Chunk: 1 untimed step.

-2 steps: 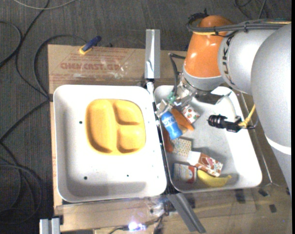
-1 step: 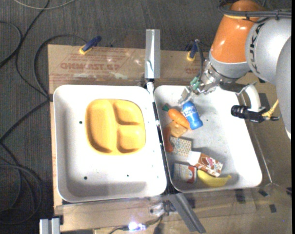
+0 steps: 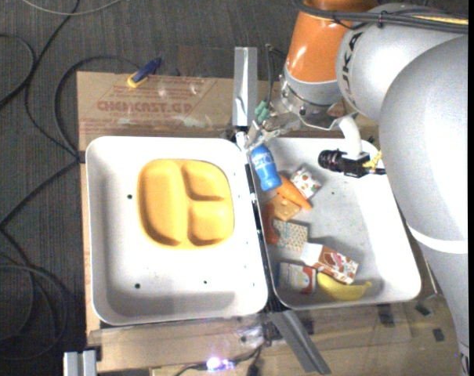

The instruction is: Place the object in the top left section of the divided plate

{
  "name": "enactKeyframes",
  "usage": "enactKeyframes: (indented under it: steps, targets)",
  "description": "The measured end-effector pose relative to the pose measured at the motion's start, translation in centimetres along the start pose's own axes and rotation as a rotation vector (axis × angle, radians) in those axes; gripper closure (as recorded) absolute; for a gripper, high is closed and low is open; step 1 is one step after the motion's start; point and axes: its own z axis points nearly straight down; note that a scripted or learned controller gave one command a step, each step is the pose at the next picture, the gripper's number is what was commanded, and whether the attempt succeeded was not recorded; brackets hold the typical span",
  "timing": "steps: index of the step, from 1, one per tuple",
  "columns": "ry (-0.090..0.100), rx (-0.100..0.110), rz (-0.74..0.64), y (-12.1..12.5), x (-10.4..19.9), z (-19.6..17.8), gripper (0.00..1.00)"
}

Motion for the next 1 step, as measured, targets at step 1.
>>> enactKeyframes:
  steps: [1]
  targets:
    - [-0.001, -0.001, -0.09, 2.34, 6.43, -1.51, 1.0]
